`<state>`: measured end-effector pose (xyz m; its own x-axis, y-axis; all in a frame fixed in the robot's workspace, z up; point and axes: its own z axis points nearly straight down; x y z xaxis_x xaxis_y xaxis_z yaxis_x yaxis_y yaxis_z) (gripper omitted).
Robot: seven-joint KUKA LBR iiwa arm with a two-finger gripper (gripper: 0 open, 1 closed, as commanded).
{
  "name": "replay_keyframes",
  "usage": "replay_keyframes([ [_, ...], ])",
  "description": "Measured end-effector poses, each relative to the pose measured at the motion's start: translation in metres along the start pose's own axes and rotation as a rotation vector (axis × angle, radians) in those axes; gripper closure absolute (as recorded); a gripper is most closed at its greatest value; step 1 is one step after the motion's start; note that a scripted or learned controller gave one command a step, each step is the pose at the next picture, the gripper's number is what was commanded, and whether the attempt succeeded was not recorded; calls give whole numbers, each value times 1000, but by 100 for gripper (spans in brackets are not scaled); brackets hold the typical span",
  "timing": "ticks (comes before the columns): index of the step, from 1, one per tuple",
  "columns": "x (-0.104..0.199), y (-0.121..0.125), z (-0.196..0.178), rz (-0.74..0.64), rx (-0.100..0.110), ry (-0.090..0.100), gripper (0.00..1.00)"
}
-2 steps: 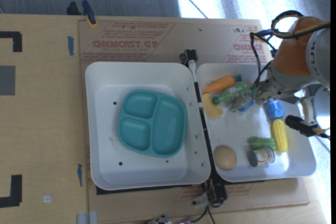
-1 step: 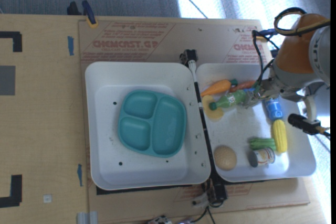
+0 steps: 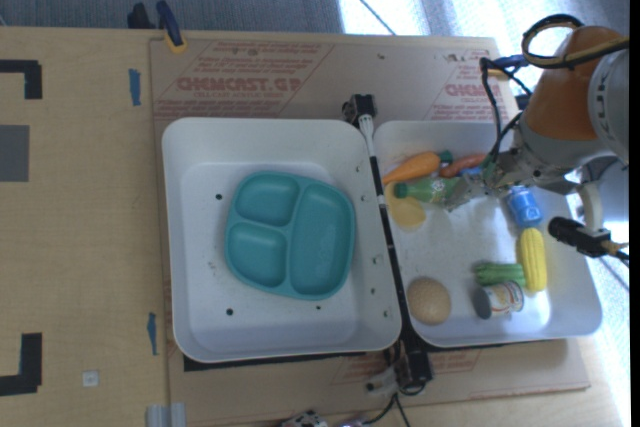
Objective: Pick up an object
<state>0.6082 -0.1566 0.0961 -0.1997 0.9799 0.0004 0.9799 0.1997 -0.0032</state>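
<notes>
Camera view: gripper [image 3: 487,181] low in the right bin [image 3: 570,320], upper area, among a carrot [image 3: 412,166] and green bottle [image 3: 440,189]; grip state can't be told. Teal 3-compartment plate [image 3: 291,235] sits centre-left.

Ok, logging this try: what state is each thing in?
Teal three-compartment plastic plate: flat in the left white bin.
Orange toy carrot: lying in the right white bin.
Yellow toy corn cob: lying.
Small can: on its side.
Gripper: low by the carrot.
</notes>
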Motion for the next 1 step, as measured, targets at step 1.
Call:
replay_keyframes([
  [1,-14,-12,4,-17,-8,16,0],
])
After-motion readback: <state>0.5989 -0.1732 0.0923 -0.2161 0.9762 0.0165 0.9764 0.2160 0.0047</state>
